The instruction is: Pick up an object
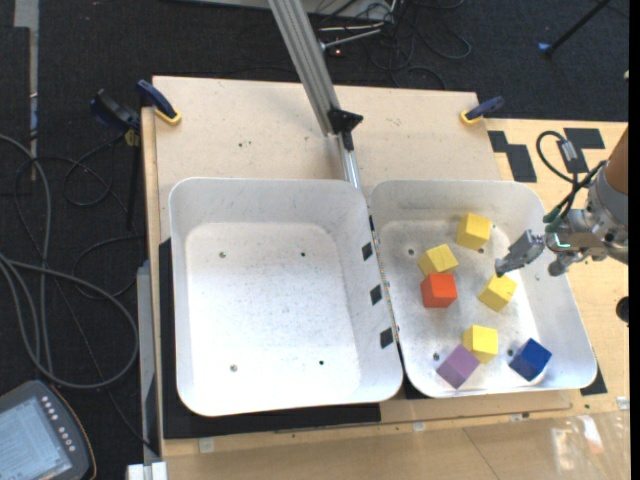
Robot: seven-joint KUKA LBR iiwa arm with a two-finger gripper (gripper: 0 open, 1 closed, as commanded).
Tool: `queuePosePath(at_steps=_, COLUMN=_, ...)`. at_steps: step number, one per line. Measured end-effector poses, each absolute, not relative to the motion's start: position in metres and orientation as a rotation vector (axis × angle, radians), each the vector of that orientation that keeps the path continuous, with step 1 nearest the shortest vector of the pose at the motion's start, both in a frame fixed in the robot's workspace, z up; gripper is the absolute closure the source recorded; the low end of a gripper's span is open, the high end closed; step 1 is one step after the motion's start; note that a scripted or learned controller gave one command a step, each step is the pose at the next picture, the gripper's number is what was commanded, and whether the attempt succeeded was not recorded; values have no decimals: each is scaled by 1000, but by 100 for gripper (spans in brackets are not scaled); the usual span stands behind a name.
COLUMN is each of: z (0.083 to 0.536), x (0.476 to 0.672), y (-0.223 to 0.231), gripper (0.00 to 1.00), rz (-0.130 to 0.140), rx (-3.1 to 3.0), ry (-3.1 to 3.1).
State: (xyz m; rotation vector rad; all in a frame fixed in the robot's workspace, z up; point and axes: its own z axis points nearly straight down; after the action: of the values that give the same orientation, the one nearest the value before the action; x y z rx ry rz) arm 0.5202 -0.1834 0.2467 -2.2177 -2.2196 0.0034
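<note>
Where fingers [519, 253] hover, yellow cube [498, 292] sits tilted; unheld.

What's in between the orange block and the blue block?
In the camera view, a yellow block sits between the orange block and the blue block.

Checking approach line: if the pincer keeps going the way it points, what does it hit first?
Probably the yellow cube just below-left of the pincer, which angles down-left into the right bin. Height above the cube is unclear from one view, so it may miss and meet the bin floor.
</note>
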Motion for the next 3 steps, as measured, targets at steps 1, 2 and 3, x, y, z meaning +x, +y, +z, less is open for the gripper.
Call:
queuePosePath(at_steps=1, z=249, x=521, y=-184, gripper=0, rz=0, rx=-2221, ry=-2222)
queuePosePath(at_steps=2, z=205, x=518, y=-183, gripper=0, rz=4, rx=-2220, ry=-2218)
queuePosePath(at_steps=3, z=156, x=508, y=-185, gripper=0, rz=4, rx=-2220, ry=-2216)
